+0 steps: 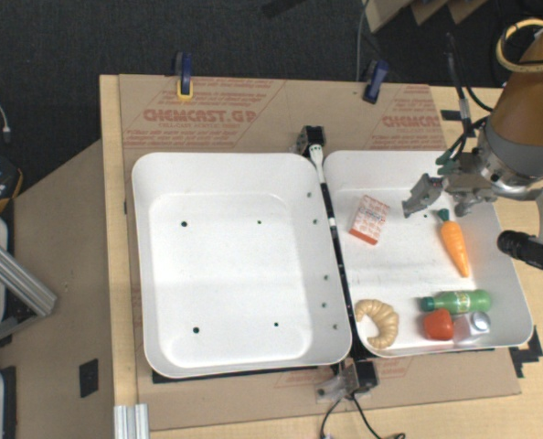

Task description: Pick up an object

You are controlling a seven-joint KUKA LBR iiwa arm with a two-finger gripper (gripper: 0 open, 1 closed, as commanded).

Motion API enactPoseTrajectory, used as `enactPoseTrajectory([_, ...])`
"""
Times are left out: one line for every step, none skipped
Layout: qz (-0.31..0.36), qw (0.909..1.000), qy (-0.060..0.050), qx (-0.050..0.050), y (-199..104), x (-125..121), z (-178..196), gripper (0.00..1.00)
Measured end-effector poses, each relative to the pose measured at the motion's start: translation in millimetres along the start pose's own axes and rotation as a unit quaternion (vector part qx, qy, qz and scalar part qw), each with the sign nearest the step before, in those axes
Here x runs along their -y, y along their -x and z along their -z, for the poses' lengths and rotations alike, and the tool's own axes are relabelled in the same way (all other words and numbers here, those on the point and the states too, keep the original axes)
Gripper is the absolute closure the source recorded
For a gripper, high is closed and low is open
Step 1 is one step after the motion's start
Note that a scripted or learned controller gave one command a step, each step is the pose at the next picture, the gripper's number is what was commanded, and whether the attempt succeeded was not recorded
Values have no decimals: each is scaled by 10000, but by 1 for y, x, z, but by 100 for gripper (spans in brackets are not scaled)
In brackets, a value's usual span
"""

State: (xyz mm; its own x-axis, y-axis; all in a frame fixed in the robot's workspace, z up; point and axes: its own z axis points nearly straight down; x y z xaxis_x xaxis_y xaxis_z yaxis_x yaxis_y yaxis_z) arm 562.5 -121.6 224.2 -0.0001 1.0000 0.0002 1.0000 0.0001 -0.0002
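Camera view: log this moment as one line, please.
claw: open, holding nothing, over right bin | near: carrot, red-and-white packet | also in bin: croissant, green bottle, tomato | pick: not yet

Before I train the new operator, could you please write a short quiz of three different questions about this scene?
1. True or false: the carrot lies in the left bin.
2. Which thing is nearest the divider between the bins? A) small red and white packet B) green bottle C) carrot
3. Fill in: the croissant lies near the ___ edge of the right bin, as the camera sees it.

Key: 1 false, it lies in the right bin, just below the gripper. 2 A. 3 bottom.
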Motion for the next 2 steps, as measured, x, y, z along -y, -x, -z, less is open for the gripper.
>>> enactPoseTrajectory([3, 10000, 11, 7, 52, -20, -129, 0])
enactPoseTrajectory([-2, 9999, 105, 50, 86, -38, 41, 0])
